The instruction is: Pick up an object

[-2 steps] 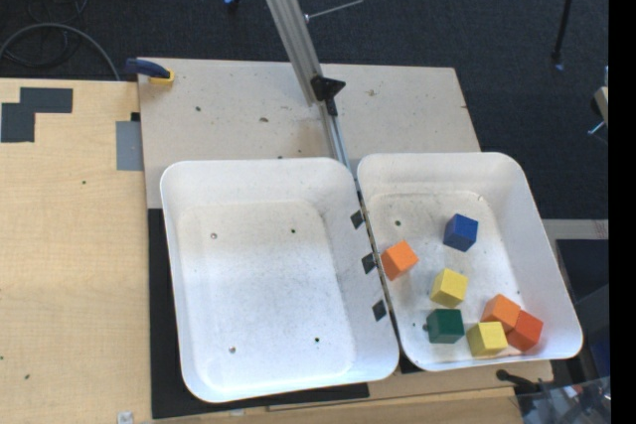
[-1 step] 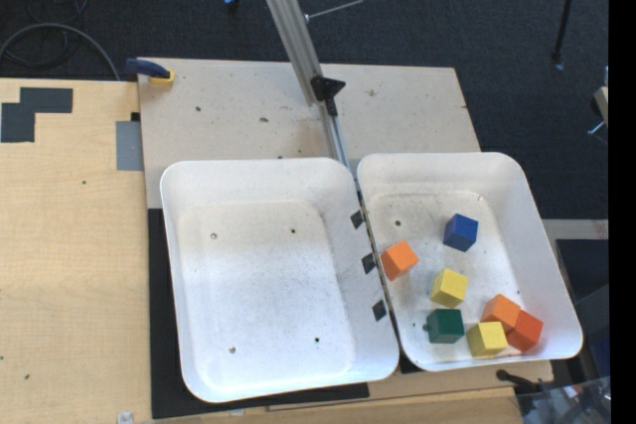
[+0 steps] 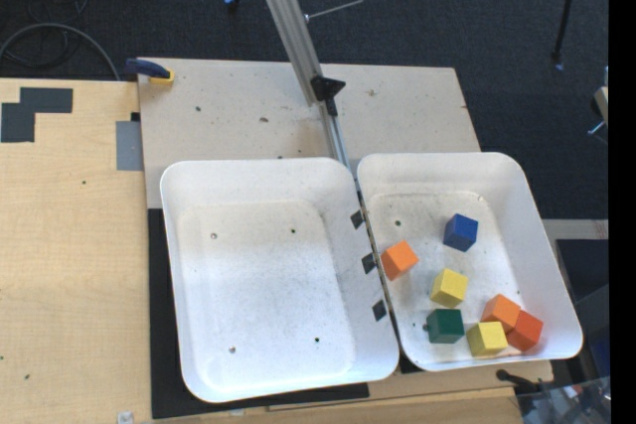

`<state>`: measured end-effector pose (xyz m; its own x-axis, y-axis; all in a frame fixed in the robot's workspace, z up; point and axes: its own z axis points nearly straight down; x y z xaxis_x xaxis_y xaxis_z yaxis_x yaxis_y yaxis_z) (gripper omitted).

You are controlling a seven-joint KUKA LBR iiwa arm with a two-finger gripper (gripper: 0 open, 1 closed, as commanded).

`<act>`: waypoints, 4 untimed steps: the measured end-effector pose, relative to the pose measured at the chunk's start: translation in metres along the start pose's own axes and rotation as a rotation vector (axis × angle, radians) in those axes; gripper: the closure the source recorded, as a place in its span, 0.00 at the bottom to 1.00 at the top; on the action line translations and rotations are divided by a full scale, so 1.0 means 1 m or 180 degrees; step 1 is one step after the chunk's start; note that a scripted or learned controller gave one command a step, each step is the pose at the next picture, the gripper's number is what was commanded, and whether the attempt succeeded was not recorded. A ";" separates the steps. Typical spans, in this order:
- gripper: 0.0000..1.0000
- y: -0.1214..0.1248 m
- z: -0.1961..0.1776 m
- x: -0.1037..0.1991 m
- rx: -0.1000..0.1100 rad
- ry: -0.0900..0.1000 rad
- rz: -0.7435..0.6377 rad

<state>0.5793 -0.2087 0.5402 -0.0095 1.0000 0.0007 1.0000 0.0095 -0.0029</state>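
Cubes, any one of which would serve as the object to pick up, all sit loose on the floor of one bin, and none is lifted, so the task looks to me not yet begun: the approach, the grasp and the lift are all left to do. How the claw stands (wide, narrow or holding) I cannot tell from this view. On the counter (image 3: 229, 104) the wider bin (image 3: 167, 182), on the view's left, has nothing but a few dark specks on its white floor. The narrower bin (image 3: 517, 164), touching it along the shared edge on the view's right, holds seven cubes. They are all much the same size, so I go from the far end to the near one. The blue cube (image 3: 460, 231) stands farthest back, apart from the others. The orange cube (image 3: 399, 259) lies close to the wall by the shared edge. The yellow cube (image 3: 449, 287) is near the middle, with the green cube (image 3: 445, 325) just in front of it. In the near right corner a second yellow cube (image 3: 487, 338), a second orange cube (image 3: 503, 310) and a red cube (image 3: 526, 329) huddle together, touching or nearly so. Judging by the room around it, the blue cube looks the easiest to take.
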 end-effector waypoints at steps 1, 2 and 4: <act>0.00 0.000 0.000 0.000 0.0001 0.0000 -0.0003; 0.00 0.000 0.000 0.000 0.0001 0.0000 -0.0006; 0.00 0.000 0.000 0.000 0.0002 0.0001 -0.0010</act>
<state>0.5793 -0.2086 0.5402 -0.0128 0.9999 0.0010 0.9999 0.0128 -0.0034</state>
